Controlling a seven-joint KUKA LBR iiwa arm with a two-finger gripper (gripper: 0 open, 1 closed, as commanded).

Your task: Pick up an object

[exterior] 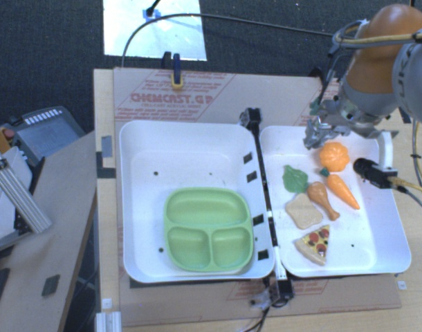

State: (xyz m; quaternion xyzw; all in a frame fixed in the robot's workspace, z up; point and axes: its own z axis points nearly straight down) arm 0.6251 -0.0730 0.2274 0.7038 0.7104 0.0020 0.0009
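Gripper (pixel 315 138) is seen low over the right bin (pixel 394 251), at its far edge. Nothing is seen held; finger gap can't be told from this angle. Nearest obj is judged the target: the orange (pixel 334 156), just beside the tips, toward the near-right. Round, so no long axis to be matched. Carrot (pixel 342 191) is lying further on, slanted.

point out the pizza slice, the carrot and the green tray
pizza slice (pixel 315 245), camera view, middle of its topped face
carrot (pixel 343 192), camera view, middle of its orange body
green tray (pixel 208 207), camera view, floor of its large upper compartment
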